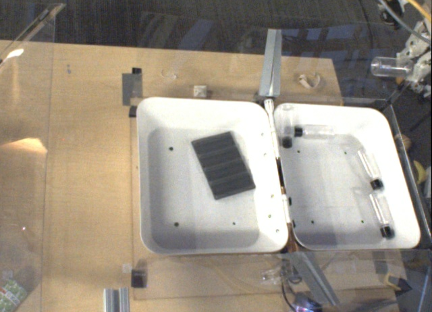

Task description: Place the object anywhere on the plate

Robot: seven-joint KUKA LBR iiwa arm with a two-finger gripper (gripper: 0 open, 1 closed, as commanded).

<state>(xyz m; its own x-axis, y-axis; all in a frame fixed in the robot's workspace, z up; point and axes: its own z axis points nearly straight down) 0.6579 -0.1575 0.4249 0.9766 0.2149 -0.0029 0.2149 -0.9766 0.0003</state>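
Note:
A dark grey ridged plate (223,165) lies tilted in the left bin (152,189), a little above its middle. At the top right, beyond the right bin's far corner, my gripper (407,67) hangs above the bench. It is shut on a clear tube (385,68) that sticks out to the left, held up in the air. The gripper is well to the right of the plate and farther back.
The right bin (337,236) holds three clear tubes with black caps: one along the far wall (314,130) and two by the right wall (368,167) (379,211). A metal bar (272,64) stands behind the gap between the bins.

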